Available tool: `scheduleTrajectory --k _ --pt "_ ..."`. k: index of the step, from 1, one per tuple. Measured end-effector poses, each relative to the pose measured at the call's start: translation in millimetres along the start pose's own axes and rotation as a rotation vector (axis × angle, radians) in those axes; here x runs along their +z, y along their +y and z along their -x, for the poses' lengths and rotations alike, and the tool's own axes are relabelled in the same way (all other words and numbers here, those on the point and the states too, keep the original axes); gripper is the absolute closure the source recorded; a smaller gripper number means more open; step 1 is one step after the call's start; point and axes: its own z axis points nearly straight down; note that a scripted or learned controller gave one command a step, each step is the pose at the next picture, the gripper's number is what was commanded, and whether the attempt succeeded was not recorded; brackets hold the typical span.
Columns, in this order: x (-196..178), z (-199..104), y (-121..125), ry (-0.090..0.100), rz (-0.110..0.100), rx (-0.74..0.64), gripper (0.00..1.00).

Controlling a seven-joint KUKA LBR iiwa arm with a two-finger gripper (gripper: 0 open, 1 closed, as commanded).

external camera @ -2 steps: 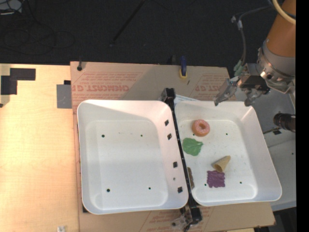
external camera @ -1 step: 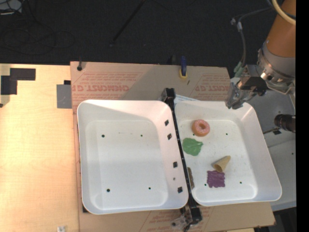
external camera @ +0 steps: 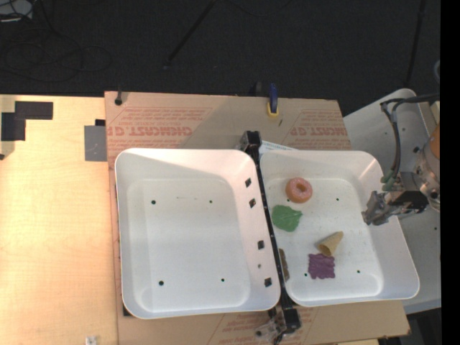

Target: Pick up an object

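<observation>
Two shallow white bins sit side by side on the tabletop, joined along a black clipped seam. The left bin shows its bare floor with a few small dark dots. The right bin holds four small objects, one of each kind: a pink doughnut toward the back, a green lump just in front of it near the seam, a tan cone lying on its side closer to the middle, and a purple piece just in front of the cone. All four lie apart from one another, though the cone and the purple piece are near neighbours.

The tool hangs at the right bin's right wall, well apart from every object, with bare bin floor between it and the cone. Whether it is spread or pressed together cannot be told (it is small, dark and blurred against the wall), and nothing shows between its tips.

Cables loop above the tool, and the arm is cut off at the view's right edge. Brown cardboard with reversed red lettering lies under both bins.
</observation>
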Motion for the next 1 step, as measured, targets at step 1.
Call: scheduleTrajectory --k 1 --pt "-20.6 -61.1 4.8 0.001 0.012 -0.015 1.00"
